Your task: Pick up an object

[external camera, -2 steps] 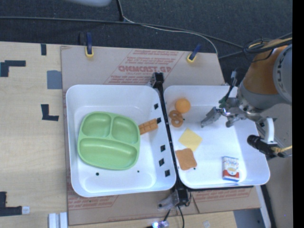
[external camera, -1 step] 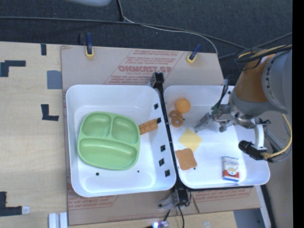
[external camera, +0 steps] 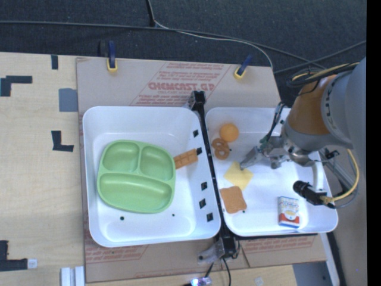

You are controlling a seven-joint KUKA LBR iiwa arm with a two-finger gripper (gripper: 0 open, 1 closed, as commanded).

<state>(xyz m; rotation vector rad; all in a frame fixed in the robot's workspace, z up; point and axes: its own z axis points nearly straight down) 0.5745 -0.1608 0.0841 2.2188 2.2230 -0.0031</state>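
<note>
Tool (external camera: 249, 159) over yellow slice (external camera: 238, 176) (touching?)

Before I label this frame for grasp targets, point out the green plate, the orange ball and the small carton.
green plate (external camera: 136, 176), camera view, centre divider
orange ball (external camera: 228, 131), camera view, top surface
small carton (external camera: 289, 211), camera view, printed face

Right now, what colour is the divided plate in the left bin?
Light green plate, clearest in the camera view.

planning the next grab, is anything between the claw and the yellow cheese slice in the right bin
Nothing visible stands between them. The claw hangs just above the upper edge of the flat yellow cheese slice; the small brown pretzel lies off to the side.
</note>
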